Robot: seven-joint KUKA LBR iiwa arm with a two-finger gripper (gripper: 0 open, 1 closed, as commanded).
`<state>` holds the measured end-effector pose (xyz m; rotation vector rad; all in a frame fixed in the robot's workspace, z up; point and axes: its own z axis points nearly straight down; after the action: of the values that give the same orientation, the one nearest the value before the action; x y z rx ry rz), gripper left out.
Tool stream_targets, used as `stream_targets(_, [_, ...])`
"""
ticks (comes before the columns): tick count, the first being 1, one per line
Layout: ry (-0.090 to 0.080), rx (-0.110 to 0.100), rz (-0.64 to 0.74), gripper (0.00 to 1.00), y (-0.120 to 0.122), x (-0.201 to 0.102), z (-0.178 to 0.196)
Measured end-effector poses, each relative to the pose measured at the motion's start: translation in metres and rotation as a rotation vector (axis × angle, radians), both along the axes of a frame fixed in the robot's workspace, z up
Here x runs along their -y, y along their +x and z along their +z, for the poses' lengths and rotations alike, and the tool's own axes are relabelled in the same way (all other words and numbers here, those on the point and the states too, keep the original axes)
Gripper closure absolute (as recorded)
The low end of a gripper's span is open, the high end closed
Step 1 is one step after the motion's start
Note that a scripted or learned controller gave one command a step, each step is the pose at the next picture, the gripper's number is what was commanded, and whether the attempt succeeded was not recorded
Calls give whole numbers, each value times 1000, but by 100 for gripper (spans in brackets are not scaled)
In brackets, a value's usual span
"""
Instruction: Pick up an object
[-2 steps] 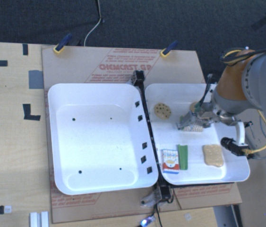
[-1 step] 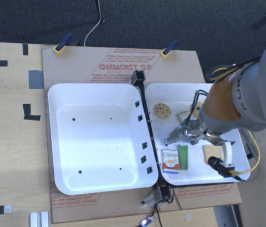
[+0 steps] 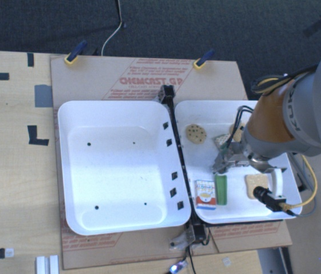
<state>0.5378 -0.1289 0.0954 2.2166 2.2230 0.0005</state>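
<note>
Ok, arm's in from the right, reaching over the right bin (image 3: 203, 114), orange band plain to see above the wrist. Gripper (image 3: 222, 165) is down low in the middle of that bin, tip sitting right at the top end of the green block (image 3: 221, 189). Can't tell how the fingers stand, too dark and small under the wrist, so no call on open or closed, and nothing visibly between them.

Progress, as I judge it: approach looks done, grab not confirmed. Green block lies flat on the bin floor, no sign of it lifted. What's left: close on it, raise it clear.

Green block's the likely target imo, since it's nearest the tip. Its long axis runs up-down in the view, roughly parallel to the divider between the two bins, narrow end pointing up at the gripper. It lies toward the near edge of the right bin, just beside the small carton (image 3: 205, 193) w/ the red and blue label, which is on its left, maybe touching.

Other stuff in the same bin: round cookie (image 3: 195, 133) near the far left corner, a tan toast-like piece (image 3: 255, 182) to the right, partly under the arm. Left bin (image 3: 72, 153) sits alongside.
</note>
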Motion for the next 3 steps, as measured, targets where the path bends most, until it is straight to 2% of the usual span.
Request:
stream_targets(1, [3,9,8,100,62,-74,95])
stream_targets(2, [1,-3,-1,0,58,-68,89])
stream_targets(3, [1,-6,-6,0,26,-9,-15])
